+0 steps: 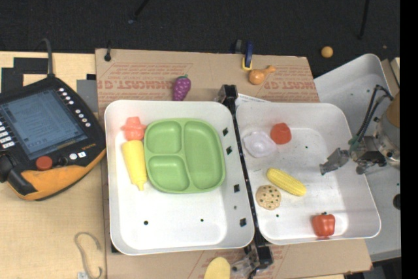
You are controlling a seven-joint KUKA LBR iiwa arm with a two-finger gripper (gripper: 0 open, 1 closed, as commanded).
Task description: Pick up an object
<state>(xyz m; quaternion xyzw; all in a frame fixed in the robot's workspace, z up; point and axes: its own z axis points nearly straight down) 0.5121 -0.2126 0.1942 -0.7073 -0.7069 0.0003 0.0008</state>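
i see my gripper (pixel 334 161) at the right bin's (pixel 353 232) right edge; i can't tell how it's set. nearest lie a corn cob (pixel 286 181), cookie (pixel 268 196), red pepper (pixel 323 225) and tomato (pixel 281 133). the left bin (pixel 170 232) holds a green tray (pixel 183 155).

Arm (pixel 392 115) cut off at the right edge, claw (pixel 334 161) too small and dark to read, yellow thing (pixel 217 268) cropped at the bottom edge, hook (pixel 88 255) likewise cropped
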